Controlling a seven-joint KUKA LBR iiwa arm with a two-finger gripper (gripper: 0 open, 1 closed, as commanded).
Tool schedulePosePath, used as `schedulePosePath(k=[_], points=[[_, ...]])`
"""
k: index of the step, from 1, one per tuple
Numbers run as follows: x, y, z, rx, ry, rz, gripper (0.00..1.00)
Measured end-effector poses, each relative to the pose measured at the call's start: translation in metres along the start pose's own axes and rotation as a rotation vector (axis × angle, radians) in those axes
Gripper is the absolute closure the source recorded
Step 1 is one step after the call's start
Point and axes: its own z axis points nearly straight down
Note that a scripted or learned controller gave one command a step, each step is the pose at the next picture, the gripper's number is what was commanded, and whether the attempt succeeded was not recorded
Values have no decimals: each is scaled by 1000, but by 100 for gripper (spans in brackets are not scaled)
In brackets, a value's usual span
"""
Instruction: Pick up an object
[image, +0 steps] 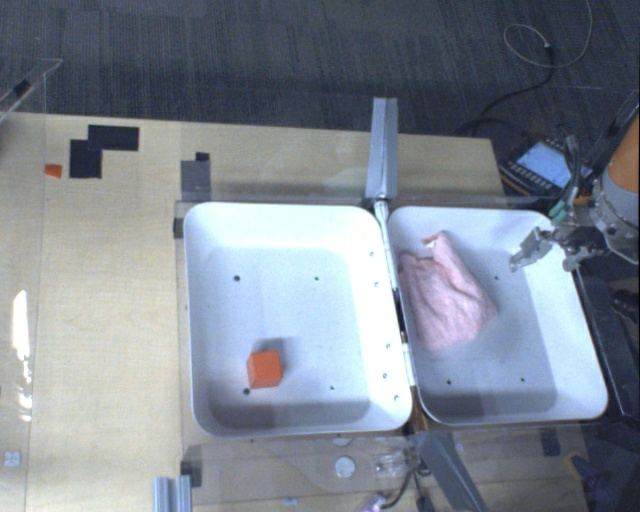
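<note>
Camera view: gripper (548, 246) is hovering with fingers apart, holding nothing, just right of the pink cloth (445, 298); pickup not yet begun.

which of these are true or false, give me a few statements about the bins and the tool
1. The orange block lies in the left bin. True.
2. The pink cloth lies in the same bin as the block. False: it lies in the right bin.
3. The tool holds the cloth. False: it is near the right bin's upper right corner, apart from the cloth.
4. The cloth sits toward the right bin's left side. True.
5. The block stands in the left bin's upper right corner. False: it is at the lower left.
</note>
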Motion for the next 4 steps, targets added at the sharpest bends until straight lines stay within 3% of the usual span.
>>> schedulePosePath(k=[1, 2, 3, 4], points=[[30, 37, 105, 0, 0, -186, 0], [78, 23, 126, -17, -5, -295, 0], [76, -5, 125, -22, -7, -419, 0], [71, -42, 125, -22, -7, -442, 0]])
